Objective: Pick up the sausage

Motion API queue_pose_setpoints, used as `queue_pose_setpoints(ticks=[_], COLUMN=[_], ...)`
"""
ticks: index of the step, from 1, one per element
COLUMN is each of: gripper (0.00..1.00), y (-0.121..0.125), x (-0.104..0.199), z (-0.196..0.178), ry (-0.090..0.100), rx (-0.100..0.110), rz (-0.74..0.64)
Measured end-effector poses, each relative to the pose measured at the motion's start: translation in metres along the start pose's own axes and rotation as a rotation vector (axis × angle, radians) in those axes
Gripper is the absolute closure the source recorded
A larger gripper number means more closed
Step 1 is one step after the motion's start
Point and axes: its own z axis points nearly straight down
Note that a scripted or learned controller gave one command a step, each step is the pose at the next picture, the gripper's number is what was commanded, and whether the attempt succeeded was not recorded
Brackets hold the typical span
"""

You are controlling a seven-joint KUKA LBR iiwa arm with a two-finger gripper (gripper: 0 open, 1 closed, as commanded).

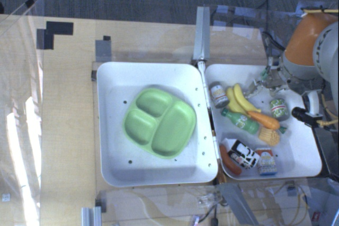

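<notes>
The sausage point(231, 160) lies at the front left corner of the right bin point(307, 166), partly under a black-and-white packet point(244, 153). The tool point(271, 78) hangs over the bin's far side, seemingly near the bananas point(238, 98); its opening I cannot tell

Sausage point(231, 161) lies partly hidden under a black-and-white packet point(244, 154) in the right bin point(312, 164). Arm point(315, 50) is cut off at the right edge. Gripper point(269, 81) fingers too small to read.
</notes>
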Motion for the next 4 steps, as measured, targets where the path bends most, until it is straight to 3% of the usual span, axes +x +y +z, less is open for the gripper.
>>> queue_pose_setpoints(ticks=[1,2,3,4], gripper=[0.00,0.00,0.00,0.00], y=[-0.089,-0.138,-0.035,-0.062], x=[0.067,0.110,0.042,0.005], z=[-0.003,-0.007,-0.001,-0.087], ry=[0.000,-0.004,-0.001,-0.001], rx=[-0.004,-0.028,-0.002,0.003], rz=[0.142,0.557,0.640,0.700])
